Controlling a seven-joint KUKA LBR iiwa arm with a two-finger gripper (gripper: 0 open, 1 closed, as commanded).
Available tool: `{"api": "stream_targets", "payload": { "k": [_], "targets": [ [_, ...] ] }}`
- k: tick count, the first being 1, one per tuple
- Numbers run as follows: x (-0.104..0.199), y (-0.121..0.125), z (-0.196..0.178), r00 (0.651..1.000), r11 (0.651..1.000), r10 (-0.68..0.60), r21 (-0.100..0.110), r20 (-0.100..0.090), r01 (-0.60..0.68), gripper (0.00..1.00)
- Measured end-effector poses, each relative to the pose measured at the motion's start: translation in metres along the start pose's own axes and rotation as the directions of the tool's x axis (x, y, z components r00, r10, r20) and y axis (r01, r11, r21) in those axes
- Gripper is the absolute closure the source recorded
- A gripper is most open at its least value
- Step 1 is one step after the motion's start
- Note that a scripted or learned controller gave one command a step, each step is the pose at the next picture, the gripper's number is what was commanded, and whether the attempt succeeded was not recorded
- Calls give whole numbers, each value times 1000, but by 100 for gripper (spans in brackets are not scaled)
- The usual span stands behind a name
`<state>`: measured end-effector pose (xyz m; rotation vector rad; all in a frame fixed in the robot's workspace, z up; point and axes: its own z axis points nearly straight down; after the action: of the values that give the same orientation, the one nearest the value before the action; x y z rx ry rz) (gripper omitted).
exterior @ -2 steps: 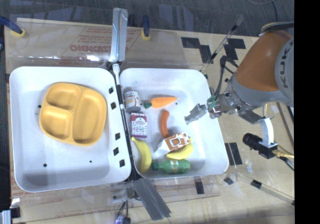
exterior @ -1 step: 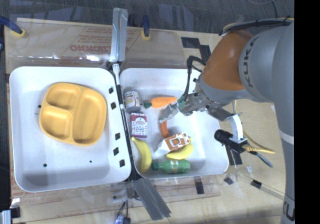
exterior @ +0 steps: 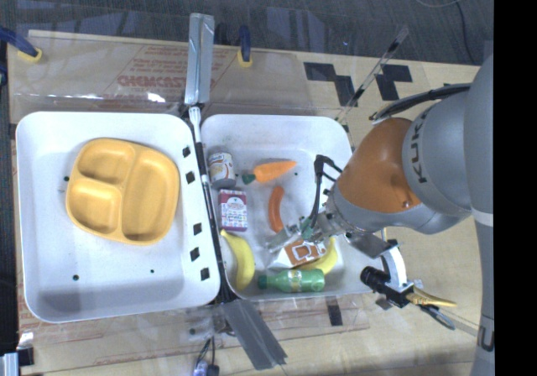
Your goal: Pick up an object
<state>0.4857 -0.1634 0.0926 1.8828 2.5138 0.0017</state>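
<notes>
The end effector [exterior: 312,230] hangs low in the right bin [exterior: 252,127], its state impossible to tell, seemingly right over an orange packet [exterior: 304,253] whose long axis runs roughly ten to four o'clock, just above a green bottle [exterior: 294,281].

Orange carrot [exterior: 274,170] lying near the right bin's [exterior: 336,129] far wall, small can [exterior: 221,167] upright left of it, red sausage [exterior: 275,208] below, maroon carton [exterior: 233,210] beside, yellow banana [exterior: 241,258] and green bottle [exterior: 292,281] flat along the near wall.
</notes>
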Motion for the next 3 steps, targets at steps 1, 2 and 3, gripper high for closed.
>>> {"api": "stream_targets", "payload": {
  "k": [1, 2, 3],
  "targets": [
    [-73, 88, -1, 959, 959, -285, 0, 1, 285, 0],
    [-73, 89, -12, 957, 957, -289, -1, 3, 289, 100],
    [-12, 162, -1, 991, 991, -132, 1, 0, 132, 100]
  ]
}}
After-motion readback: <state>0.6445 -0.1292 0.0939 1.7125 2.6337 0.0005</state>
